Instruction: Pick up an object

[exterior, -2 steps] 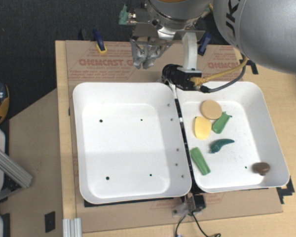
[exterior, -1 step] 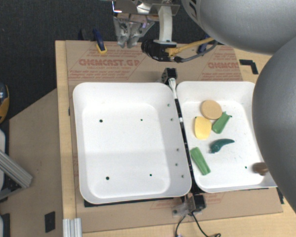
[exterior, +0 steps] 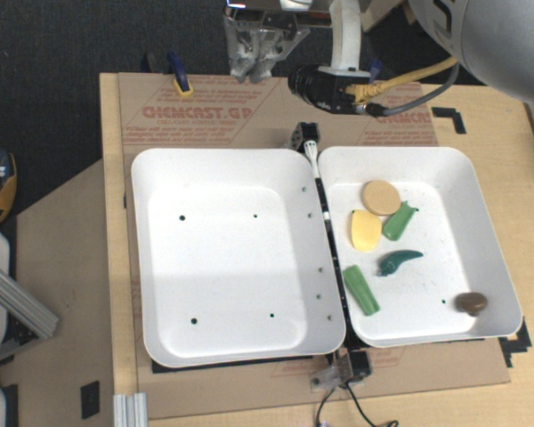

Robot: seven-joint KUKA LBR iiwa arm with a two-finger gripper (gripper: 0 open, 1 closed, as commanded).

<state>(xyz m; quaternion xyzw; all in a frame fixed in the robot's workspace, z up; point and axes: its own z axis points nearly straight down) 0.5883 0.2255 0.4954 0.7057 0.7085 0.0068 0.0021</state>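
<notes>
Up at the far edge of the tabletop (exterior: 276, 118), beyond both bins, the hand (exterior: 254, 60) hangs over the brown cardboard sheet, pointing down, nothing between its pale fingers; whether they are spread or pressed together I cannot tell from this angle. The grey arm (exterior: 481, 16) sweeps in from the upper right, with a yellow cable (exterior: 409, 74) trailing off a black fitting just beside the hand.

Now down to the bins. The left bin (exterior: 160, 238) sits under and in front of the hand, a few dark dots marking its floor. All the candidates for picking are over in the right bin (exterior: 481, 203), well apart from the hand, forward and to its right. Nearest the hand is a tan round disc (exterior: 381, 197), and touching its lower edge a pale yellow piece (exterior: 366, 230). Leaning against both on the right, a short green piece (exterior: 399, 221), tilted. Just in front of those, a dark teal curved piece (exterior: 397, 261) lying on its own. Near the dividing wall, a longer green stick (exterior: 360, 290), slanted, close to the bin's left side. And alone in the near right corner, a small brown lump (exterior: 470, 303).

A blue and yellow clamp (exterior: 179, 76) grips the cardboard's far left edge.
</notes>
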